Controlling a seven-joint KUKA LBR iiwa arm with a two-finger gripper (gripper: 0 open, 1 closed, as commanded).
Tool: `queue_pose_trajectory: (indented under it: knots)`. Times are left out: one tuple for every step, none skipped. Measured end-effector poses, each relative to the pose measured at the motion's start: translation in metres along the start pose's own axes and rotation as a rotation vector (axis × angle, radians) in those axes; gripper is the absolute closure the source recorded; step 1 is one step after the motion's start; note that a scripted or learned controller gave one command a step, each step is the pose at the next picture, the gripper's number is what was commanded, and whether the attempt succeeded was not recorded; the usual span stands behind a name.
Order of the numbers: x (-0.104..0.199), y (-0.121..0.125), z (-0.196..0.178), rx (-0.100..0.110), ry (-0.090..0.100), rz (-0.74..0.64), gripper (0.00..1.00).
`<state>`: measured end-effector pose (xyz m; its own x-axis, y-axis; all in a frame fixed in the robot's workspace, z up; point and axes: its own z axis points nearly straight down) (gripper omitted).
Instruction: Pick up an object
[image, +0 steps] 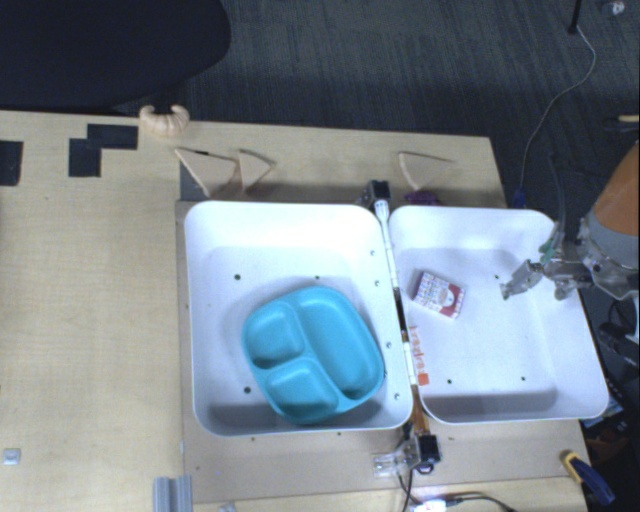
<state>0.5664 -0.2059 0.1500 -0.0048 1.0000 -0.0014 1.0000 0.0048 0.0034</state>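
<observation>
Packet (439, 294), small, red and white, lies flat on the floor of the right bin (520, 400), left of the tool (530, 279) and well apart from it, nearer the bin's left wall than its middle. Nothing touches it.

Tool sits over the right bin's right half, near the right rim, coming in off the arm (612, 235) at the right edge. Metal fingers point left, towards the packet. Nothing visible between them. How far apart they stand: cannot tell, too small and blurred at this angle. Whether the tips touch the bin floor: cannot tell either.

Outward from the tool:
- Right bin: white, shallow, packet is the one loose item in it.
- Seam between the two bins, left of the tool past the packet: dark strip with a white label bearing red print (414, 362) lower down.
- Left bin (215, 300), further left: white, holds a blue divided tray (314, 351), three compartments, turned at a slant, resting in the near half of the bin.
- Table (90, 330): light wood, carries both bins side by side. Cables (425, 462) at the near edge below the seam.
- Far left corner of the table: black cutout shapes (90, 150) and a small tan object (163, 120) beside them.
</observation>
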Motion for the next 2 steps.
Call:
queue_pose_trajectory:
  knots:
    - [0.001,-0.041,0.056,0.0,0.001,0.0,0.0]
    - [0.001,-0.04,0.046,-0.003,0.001,-0.003,1.0]
